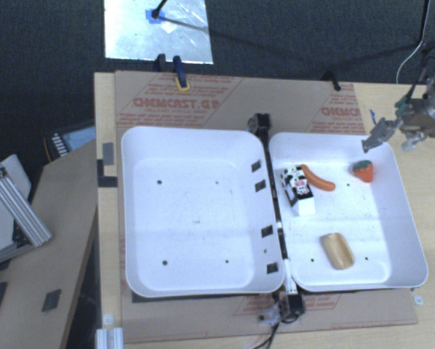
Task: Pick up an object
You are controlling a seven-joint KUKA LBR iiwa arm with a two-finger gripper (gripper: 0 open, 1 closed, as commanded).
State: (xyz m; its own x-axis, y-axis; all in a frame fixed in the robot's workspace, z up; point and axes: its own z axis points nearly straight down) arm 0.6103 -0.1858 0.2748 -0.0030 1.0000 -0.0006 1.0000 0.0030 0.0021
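Bread roll (338,251) lies near our right bin's (399,195) front edge; strawberry (362,170) sits just below our released gripper (388,135).

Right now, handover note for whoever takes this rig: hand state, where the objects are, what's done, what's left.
Hand: up over the far right corner of the right bin, nothing visibly held between its fingers.
Objects, all in the right bin: strawberry toy lying closest to the hand; orange carrot-like piece touching the black-and-white block near the divider; tan bread-shaped piece toward the near side.
Done: no pick yet, everything lies on the bin floor.
Left: the whole pick. The strawberry toy looks like the likeliest target, given how close it sits.
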